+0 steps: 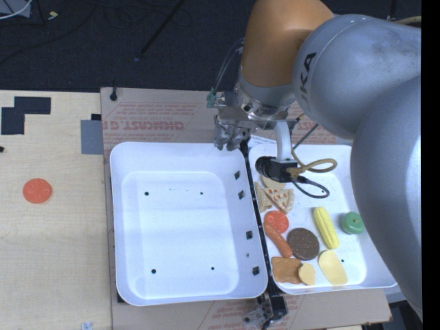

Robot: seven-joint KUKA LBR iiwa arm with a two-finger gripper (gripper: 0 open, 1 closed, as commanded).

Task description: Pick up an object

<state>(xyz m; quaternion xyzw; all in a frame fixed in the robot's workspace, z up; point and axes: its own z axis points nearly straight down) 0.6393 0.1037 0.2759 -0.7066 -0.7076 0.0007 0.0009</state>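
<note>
Over the far edge of the bins, at their shared wall, hangs the gripper [230, 141]; released or clenched cannot be told. Toy foods line the right bin's [368, 253] left edge. Nearest is a tan wedge [276, 198], lying nearward and slightly right of the gripper.

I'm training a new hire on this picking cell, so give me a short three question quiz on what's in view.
1. True or false: the corn cob lies in the right bin.
2. The brown disc lies nearest to: A) the green knob, B) the carrot, C) the gripper.
3. What colour is the lone disc on the bench left of the bins?
Key: 1 true; 2 B; 3 orange.
</note>
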